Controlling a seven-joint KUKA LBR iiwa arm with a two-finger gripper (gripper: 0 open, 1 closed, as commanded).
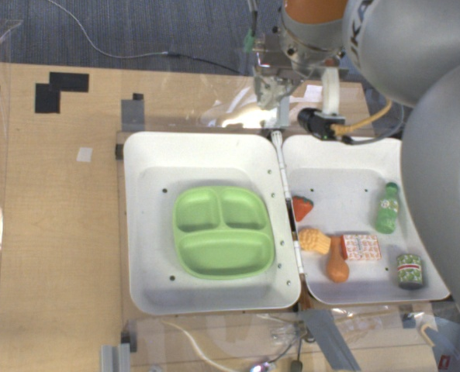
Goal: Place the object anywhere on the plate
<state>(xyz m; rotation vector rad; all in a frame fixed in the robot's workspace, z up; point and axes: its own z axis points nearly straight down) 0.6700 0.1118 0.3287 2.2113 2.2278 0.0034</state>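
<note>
Green plate [223, 232] sits bare; gripper [274, 91] (finger state unclear) hovers beyond bins, labels unreadable.

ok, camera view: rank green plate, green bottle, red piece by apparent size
1. Green three-compartment plastic plate, by far the largest.
2. Green bottle with white label.
3. Small red piece at the right bin's left edge; partly hidden.

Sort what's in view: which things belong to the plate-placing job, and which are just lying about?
Job: plate, left bin; gripper, above the bins' far edge; right-bin candidates: bottle, can, box, carrot, yellow item, red item.

Lying about: cables; black markers.
</note>
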